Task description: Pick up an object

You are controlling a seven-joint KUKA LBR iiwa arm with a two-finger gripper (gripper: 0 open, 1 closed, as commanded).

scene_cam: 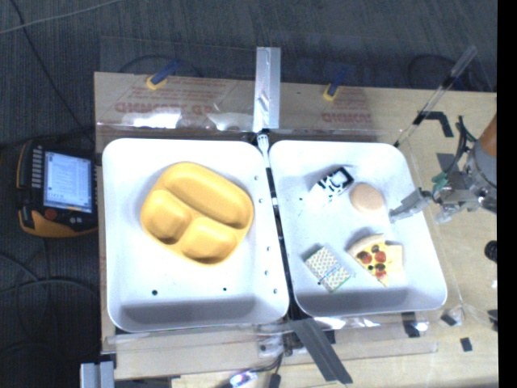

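The right bin [420,297] holds several small objects. A black-and-white item [333,181] lies at the back, with a tan round piece [367,198] just to its right. Toward the front sit a toy pizza slice [379,259] and a small patterned box [327,266]. The left bin [129,297] holds a large yellow lumpy object [196,211]. My gripper [406,207] hangs over the right bin's right rim, its tip pointing toward the tan round piece and a short way from it. Nothing shows in its grasp.
A handheld pendant with a lit screen [65,186] lies on the floor left of the bench. A metal divider post [266,87] stands behind the seam between the bins. Thin rods and cables [440,95] rise at the back right.
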